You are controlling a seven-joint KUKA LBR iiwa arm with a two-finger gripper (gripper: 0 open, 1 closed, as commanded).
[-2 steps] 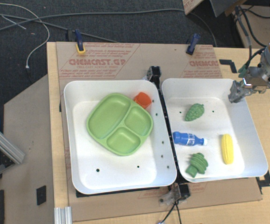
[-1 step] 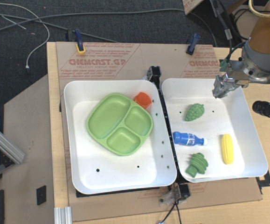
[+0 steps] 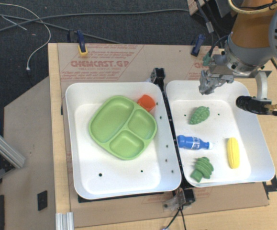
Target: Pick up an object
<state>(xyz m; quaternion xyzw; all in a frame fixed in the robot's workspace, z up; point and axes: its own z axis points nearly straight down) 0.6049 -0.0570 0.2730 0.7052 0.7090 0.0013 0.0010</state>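
My gripper (image 3: 208, 87) hangs over the far edge of the right bin (image 3: 253, 128), up and a little right of a green grape bunch (image 3: 199, 115). Nothing shows between its fingertips. The right bin also holds a blue bottle (image 3: 192, 142) lying on its side, a yellow corn cob (image 3: 233, 152) and a green broccoli-like toy (image 3: 202, 169). In the left bin (image 3: 81, 128) lies a green divided plate (image 3: 123, 127) with an orange object (image 3: 147, 102) at its far right corner.
A black clamp (image 3: 158, 75) sits at the far end of the divider between the bins. A black cylinder (image 3: 250, 103) on the arm juts over the right bin's far right side. Blue clips (image 3: 82, 42) hold the cardboard base.
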